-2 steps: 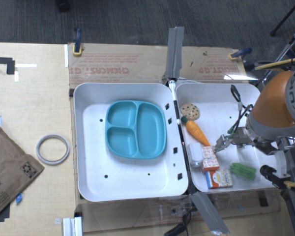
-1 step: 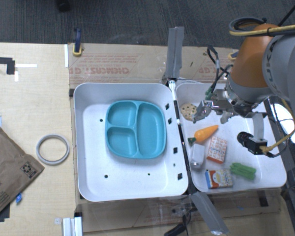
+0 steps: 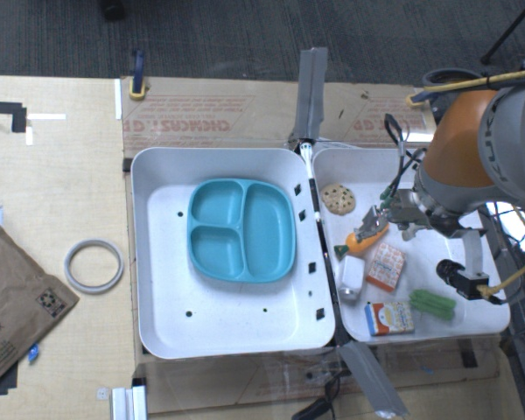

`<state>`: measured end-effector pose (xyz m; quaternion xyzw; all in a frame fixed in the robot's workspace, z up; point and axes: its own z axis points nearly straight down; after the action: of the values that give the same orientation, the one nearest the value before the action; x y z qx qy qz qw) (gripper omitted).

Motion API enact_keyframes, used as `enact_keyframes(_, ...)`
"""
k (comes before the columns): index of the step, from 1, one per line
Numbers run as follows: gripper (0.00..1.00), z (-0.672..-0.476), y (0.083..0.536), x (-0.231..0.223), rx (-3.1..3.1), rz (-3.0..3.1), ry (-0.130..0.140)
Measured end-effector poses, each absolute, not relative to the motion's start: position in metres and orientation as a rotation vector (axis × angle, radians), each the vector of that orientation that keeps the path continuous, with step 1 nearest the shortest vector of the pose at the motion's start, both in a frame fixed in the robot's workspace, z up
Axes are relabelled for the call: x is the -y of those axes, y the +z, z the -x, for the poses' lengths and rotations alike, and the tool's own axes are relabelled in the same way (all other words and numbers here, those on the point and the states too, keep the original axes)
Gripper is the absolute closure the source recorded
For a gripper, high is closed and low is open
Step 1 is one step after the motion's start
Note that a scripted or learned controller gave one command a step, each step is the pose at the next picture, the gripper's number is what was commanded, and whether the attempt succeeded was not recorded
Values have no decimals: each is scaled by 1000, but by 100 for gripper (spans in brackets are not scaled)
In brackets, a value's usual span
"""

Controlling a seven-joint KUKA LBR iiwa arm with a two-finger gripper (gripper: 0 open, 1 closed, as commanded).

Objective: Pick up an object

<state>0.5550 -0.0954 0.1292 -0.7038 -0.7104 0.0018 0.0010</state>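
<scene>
Left bin: holds a blue plate.
Right bin: cookie, carrot, two boxes, green toy.
Pincer: over the carrot; grip cannot tell.

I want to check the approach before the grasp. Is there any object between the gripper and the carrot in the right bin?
Nothing visible stands between them. The gripper is already right at the carrot, at its upper end. The closest neighbours lie beside it, not in the way: the cookie above left, the orange-white packet and a small white item just below.
</scene>
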Motion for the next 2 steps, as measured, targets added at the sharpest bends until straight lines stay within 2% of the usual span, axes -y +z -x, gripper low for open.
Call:
enact_keyframes(1, 0, -515, 92, 109, 2210, 2235, 1)
enact_keyframes(2, 0, -513, 191, 74, 2144, 2296, 3)
